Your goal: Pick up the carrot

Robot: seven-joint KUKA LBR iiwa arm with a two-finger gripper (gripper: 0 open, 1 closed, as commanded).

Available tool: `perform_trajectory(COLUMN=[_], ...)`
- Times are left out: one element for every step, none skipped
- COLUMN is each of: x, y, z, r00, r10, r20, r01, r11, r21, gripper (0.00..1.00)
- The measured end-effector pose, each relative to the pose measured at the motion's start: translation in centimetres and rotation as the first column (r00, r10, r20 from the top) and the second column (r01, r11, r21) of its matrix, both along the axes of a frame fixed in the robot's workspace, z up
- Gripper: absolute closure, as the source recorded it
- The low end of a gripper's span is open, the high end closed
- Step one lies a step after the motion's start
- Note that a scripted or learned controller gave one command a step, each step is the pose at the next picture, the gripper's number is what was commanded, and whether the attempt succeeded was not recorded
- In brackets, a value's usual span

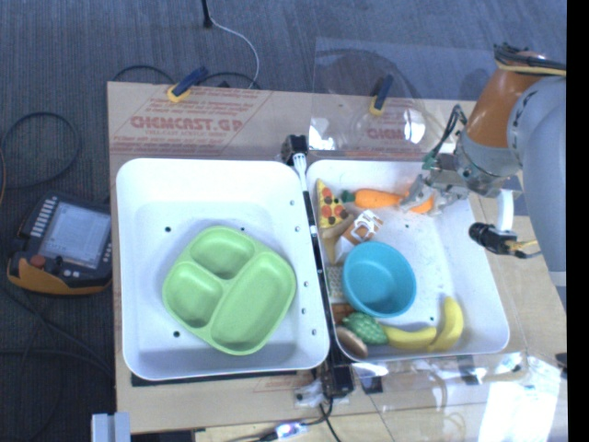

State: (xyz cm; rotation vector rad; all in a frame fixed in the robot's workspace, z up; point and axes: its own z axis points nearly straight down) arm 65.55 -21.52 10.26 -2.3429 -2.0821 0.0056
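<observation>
The carrot (377, 197), orange with a green top, lies along the far side of the right bin (479, 284), its tip pointing right. My gripper (427, 194) is low in the bin's far right corner, just right of the carrot's tip. Its fingers stand open, apart from the carrot. A small orange piece (421, 206) lies right under the fingers; I cannot tell what it is.
The right bin also holds a pizza slice (329, 210), a small white box (365, 225), a blue bowl (379, 279), a banana (431, 330) and a green item (361, 325). A green divided plate (230, 288) sits in the left bin (147, 201).
</observation>
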Motion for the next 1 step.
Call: perform_trajectory(x=[1.58], y=[9.01], z=[7.04], r00=[1.0], r10=[0.018], r20=[0.012], r01=[-0.018], r11=[1.0], r21=[-0.003], gripper=[1.0])
